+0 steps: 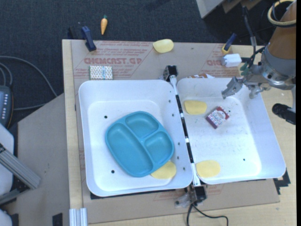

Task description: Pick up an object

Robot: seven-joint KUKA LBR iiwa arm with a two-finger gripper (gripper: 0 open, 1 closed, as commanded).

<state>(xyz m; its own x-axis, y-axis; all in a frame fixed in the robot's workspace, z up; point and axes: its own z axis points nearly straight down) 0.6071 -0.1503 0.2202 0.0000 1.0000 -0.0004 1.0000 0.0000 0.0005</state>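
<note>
Yellow oval pieces number four: one at the right bin's (270, 140) near edge (207, 168), one tucked under the blue divided plate (139, 143) in the left bin (89, 126), one beside the small red packet (217, 117), one on the desk (70, 79) beyond. Above the right bin's far corner hangs the hand (241, 86), fingers apart, holding nothing.

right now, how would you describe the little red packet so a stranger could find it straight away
Look at the right-hand shallow white bin, the one without the blue divided plate. In its upper half, just right of a pale yellow oval piece, lies the small dark red packet with a white label. It is the bin's only red, squarish item; the others are yellow and rounded.
</note>
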